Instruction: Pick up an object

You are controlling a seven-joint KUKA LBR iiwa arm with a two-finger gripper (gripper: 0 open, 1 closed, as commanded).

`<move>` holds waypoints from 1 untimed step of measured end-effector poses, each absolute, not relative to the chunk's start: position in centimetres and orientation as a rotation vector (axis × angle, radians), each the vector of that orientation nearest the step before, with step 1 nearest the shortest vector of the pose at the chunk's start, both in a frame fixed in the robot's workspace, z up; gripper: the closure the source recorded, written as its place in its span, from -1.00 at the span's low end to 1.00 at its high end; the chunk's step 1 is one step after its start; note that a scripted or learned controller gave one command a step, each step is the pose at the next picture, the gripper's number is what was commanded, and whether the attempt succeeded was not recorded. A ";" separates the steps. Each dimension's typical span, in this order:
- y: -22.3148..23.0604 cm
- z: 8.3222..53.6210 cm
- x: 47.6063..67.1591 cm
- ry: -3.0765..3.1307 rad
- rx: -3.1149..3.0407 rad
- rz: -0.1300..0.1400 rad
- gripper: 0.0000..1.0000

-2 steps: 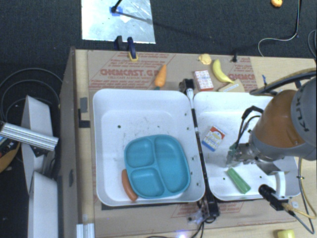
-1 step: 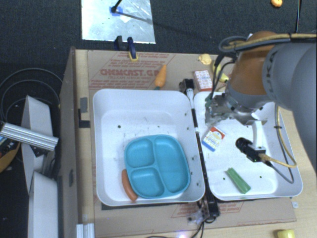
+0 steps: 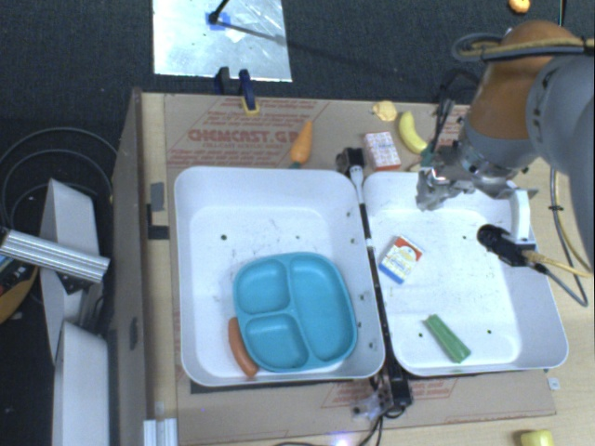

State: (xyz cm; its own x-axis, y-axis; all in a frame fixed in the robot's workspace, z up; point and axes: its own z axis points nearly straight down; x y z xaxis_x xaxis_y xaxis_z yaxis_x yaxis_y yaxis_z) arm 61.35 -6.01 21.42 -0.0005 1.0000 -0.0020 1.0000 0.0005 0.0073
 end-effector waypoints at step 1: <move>-9.9 25.6 63.5 2.218 2.217 0.005 1.00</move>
